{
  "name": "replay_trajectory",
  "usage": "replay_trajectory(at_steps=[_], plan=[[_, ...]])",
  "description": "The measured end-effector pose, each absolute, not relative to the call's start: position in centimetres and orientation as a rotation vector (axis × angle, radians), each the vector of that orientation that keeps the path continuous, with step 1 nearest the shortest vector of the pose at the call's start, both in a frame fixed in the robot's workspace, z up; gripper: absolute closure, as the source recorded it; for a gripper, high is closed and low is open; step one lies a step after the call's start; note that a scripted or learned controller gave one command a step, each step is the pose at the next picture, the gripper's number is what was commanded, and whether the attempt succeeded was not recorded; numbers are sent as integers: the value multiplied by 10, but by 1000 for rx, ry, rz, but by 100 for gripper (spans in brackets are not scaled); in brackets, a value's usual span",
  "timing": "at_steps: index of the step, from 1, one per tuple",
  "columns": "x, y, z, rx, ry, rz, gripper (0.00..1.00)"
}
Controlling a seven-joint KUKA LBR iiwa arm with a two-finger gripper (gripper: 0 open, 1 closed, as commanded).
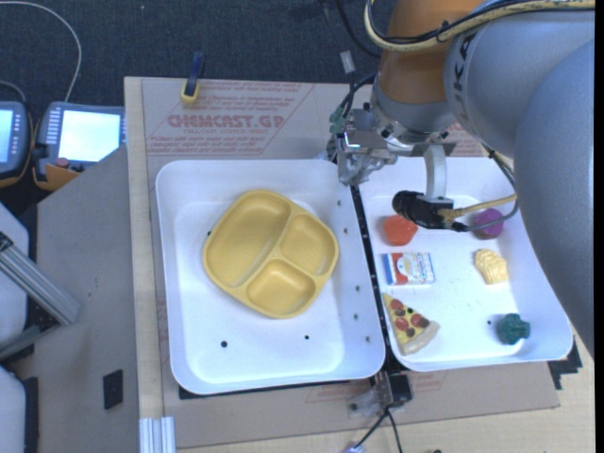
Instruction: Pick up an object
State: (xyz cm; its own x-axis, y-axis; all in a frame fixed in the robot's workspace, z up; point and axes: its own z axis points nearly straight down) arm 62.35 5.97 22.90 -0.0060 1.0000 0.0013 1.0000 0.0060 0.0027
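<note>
glossy yellow plastic tray [271, 251], smooth white bins [179, 253]

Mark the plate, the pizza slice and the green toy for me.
plate [243, 239]: camera view, floor of its largest compartment.
pizza slice [411, 323]: camera view, middle of its topped face.
green toy [512, 328]: camera view, middle of its body.

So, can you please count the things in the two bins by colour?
Yellow: 2, divided plate and lumpy yellow piece
Red: 1, red lump
Purple: 1, purple lump
Green: 1, green lump
Mixed colours: 2, pizza slice and small packet
Total: 7
</note>
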Motion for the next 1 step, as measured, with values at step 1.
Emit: replay_trajectory(at_steps=[1], plan=[[638, 87, 228, 2216, 2225, 4, 100]])
